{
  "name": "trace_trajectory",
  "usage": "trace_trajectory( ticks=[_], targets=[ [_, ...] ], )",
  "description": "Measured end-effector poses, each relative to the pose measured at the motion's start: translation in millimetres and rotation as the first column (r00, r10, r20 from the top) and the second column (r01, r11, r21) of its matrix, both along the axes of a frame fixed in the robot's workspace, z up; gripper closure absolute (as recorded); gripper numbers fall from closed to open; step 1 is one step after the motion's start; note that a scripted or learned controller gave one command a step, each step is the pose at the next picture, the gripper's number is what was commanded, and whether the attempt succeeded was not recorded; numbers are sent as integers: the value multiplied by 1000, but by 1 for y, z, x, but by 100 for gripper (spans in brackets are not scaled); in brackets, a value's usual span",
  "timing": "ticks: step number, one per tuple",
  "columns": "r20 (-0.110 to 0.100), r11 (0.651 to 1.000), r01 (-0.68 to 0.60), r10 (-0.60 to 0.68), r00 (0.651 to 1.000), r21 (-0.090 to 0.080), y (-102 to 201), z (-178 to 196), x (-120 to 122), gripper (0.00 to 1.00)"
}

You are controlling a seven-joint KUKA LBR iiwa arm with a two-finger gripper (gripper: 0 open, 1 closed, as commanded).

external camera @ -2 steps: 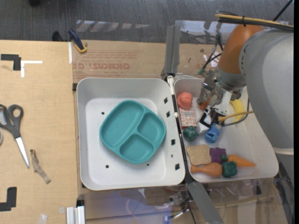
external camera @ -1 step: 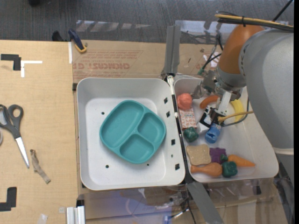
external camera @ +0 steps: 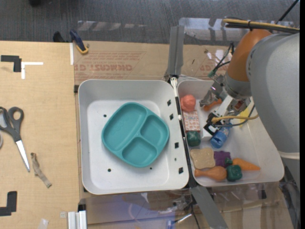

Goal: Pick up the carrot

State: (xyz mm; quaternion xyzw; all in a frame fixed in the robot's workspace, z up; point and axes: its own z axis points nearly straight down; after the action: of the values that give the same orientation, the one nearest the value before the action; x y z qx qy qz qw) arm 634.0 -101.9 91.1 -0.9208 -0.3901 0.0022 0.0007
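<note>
Camera view: tapered smooth orange carrot

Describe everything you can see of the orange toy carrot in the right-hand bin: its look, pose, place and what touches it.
The small orange toy carrot looks like smooth plastic, tapering to a point toward the view's right. It lies flat on the floor of the right-hand shallow white bin, near the front corner. Its thick end sits against a dark green toy and close to a purple block. No leafy top can be made out. The gripper is apart from it, further back in the bin.

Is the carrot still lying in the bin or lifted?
Lying in the right bin: the carrot rests on its floor, apart from the gripper.
</note>
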Motion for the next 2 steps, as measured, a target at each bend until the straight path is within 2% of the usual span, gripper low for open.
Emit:
trace_trajectory(
  ticks=[1, 2],
  targets=[
    [1, 862, 507, -507, 862, -2, 2, 0, -14, 0],
    [2, 824, 567, -567, 824, -1, -24, 126, -97, 0]
  ],
)
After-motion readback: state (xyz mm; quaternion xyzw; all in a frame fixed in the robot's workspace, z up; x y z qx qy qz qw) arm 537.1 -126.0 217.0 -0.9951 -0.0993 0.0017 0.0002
